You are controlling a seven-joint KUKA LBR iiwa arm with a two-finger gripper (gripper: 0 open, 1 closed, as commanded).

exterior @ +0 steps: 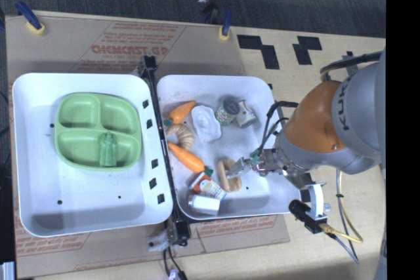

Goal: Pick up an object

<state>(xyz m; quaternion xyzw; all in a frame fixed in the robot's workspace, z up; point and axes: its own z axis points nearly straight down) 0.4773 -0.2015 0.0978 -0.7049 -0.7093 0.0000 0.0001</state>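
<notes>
1. The gripper (244, 166) is seen low inside the right bin (262, 85), at its right-hand part, just beside a tan, hot-dog-like toy (228, 175).
2. Whether the tool is spread, pressed together or pinching anything cannot be told; the tip is small and blurred against the clutter.
3. No object is seen lifted clear of the right bin, so the pick is judged not yet done; a grasp and a lift are still left.
4. The likeliest target is judged to be the hot-dog-like toy, lying toward the near wall of the right bin, touching or nearly touching the tool tip.
5. Other things are crowded in the right bin: two orange carrots (187, 157), a clear plastic piece (206, 122), a small can (228, 110), a pale shell-like toy (182, 134) and a white-and-red carton (209, 189) against the near wall.
6. Little open floor is left around the hot-dog-like toy; bare white is seen mainly to its right, under the wrist, and at the far right corner of the right bin.
7. The left bin (33, 206) is taken up by a green divided tray (98, 130), with bare floor around it.
</notes>
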